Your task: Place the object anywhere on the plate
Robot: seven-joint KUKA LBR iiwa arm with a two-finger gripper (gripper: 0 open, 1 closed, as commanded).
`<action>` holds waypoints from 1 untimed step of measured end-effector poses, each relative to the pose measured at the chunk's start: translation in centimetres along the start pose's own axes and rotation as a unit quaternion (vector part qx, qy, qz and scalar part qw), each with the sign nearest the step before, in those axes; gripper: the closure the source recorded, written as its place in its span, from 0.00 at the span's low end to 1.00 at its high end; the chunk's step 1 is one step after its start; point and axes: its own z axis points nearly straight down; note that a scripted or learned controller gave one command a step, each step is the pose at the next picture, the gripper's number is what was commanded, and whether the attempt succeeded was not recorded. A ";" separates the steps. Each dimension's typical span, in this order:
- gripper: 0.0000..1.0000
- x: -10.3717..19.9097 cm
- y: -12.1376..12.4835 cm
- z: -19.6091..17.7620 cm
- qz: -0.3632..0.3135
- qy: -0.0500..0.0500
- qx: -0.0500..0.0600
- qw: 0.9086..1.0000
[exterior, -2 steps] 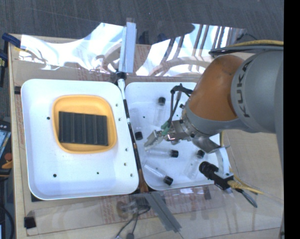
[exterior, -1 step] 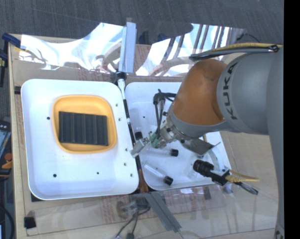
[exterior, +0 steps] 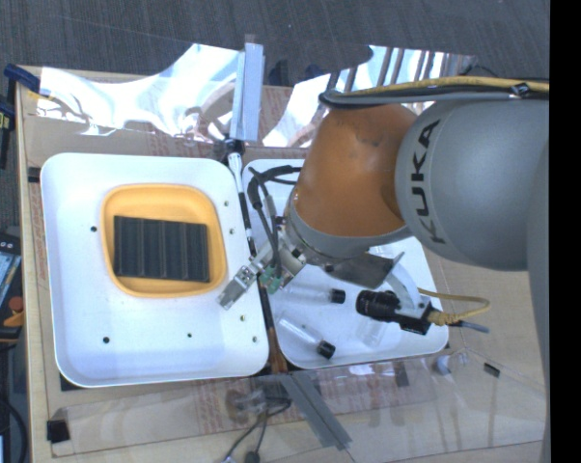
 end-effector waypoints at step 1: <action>0.00 -5.0 8.4 3.3 -0.125 0.001 0.001 0.992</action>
